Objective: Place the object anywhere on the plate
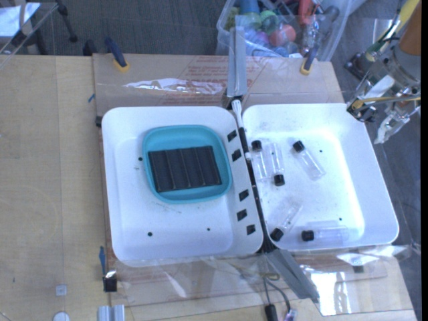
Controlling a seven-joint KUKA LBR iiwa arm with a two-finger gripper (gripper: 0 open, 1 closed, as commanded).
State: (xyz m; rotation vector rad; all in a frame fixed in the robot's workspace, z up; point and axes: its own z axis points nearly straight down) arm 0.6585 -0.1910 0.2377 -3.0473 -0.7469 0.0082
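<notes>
A pale wooden table (pixel 47 179) is carrying two shallow white bins side by side, with a clear plastic crate of colourful toys (pixel 287 12) sitting beyond its far edge. In the left bin (pixel 127 239) a teal, rounded-square plate with a dark ribbed insert (pixel 185 164) is lying near the middle, and nothing is resting on it yet. The right bin (pixel 374 206) is holding several small clear vials with black caps (pixel 307 159), scattered from its centre to its near edge, all well apart from the plate. The gripper (pixel 388 116) is hanging at the right bin's far right corner; whether it is open or closed I cannot tell. Judging by this, the task is barely begun: picking and carrying across the divider (pixel 242 179) are both left.
</notes>
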